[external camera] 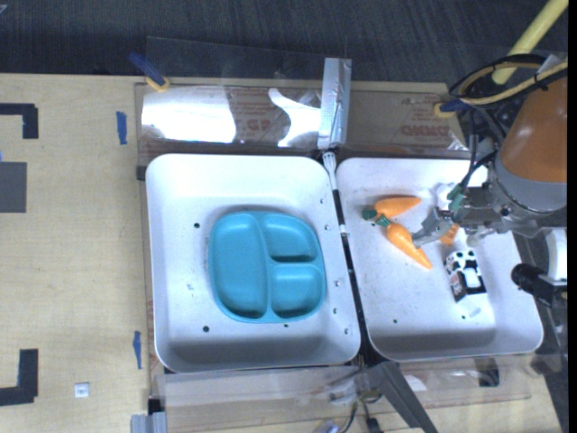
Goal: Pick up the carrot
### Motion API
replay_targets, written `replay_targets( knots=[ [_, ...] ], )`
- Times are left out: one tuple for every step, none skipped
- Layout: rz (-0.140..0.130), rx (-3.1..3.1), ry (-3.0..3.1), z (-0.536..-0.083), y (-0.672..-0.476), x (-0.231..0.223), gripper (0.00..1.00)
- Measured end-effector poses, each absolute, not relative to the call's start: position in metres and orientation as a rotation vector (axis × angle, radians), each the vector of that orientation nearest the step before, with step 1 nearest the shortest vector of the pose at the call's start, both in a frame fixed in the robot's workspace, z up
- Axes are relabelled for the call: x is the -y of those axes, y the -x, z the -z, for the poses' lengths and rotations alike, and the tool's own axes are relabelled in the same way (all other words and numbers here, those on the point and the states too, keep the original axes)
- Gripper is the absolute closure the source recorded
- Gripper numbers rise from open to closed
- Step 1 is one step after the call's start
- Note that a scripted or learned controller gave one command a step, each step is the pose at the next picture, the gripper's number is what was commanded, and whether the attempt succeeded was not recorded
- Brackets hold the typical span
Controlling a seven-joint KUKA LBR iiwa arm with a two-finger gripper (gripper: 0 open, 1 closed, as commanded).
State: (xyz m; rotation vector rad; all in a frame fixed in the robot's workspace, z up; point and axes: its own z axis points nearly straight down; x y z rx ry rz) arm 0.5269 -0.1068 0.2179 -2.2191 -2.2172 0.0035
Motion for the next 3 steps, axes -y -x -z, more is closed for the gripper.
replay_targets(
  knots=[
    [0.0,2.403,2.02,-0.094,-0.565,0.094,0.0],
    [0.0,2.398,2.026,-0.102,-0.566,0.095,1.0],
    [0.003,2.679,1.647,-0.206,-0.607,0.054,1.0]
  ],
)
